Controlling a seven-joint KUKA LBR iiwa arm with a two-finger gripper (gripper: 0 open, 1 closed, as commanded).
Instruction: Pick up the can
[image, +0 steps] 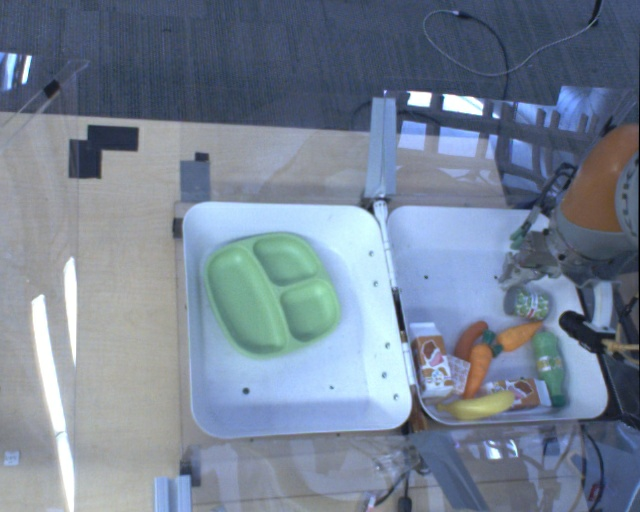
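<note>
My claw hangs over the can, which lies at three o'clock in the right bin; I cannot tell its grip. The can could roll toward the carrot, spoiling my grasp.

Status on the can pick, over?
Gripper down in right bin, just above the can. Can lying on bin floor, not lifted. Carrot and green bottle crowd it closely.
</note>
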